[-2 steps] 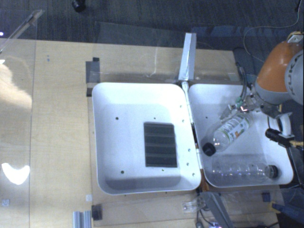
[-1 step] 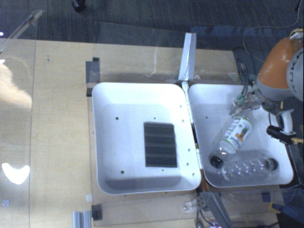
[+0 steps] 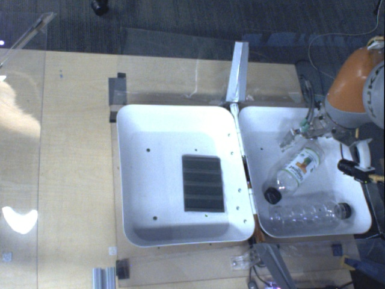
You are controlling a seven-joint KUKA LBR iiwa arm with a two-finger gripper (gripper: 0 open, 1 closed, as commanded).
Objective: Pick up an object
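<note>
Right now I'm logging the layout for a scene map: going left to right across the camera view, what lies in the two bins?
Dark ribbed rectangular panel in the left white bin → small clear bottle with black cap in the right white bin.

One fixed camera looks down at a slant on the bench (image 3: 60,161), both white bins (image 3: 144,137) mid-frame, arm (image 3: 355,89) entering upper right.
</note>
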